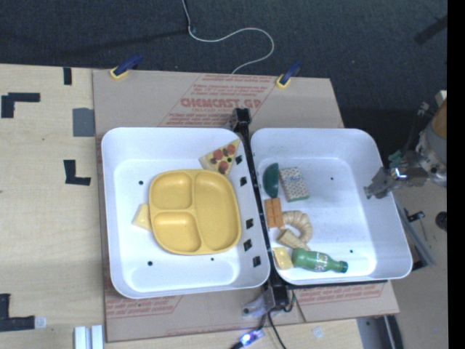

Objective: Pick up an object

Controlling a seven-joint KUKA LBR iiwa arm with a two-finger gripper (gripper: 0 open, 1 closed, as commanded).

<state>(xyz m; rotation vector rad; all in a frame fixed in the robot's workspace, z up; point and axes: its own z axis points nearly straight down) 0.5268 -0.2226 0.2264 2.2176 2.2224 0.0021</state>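
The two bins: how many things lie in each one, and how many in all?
Left bin: 3 (plate, pizza slice, yellow wedge)
Right bin: 6 (bottle, croissant, green piece, speckled block, orange bar, yellow piece)
Total: 9

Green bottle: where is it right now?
The green bottle lies on its side in the right bin, near the front wall, just below the croissant.

glossy white plastic bins [123,195]
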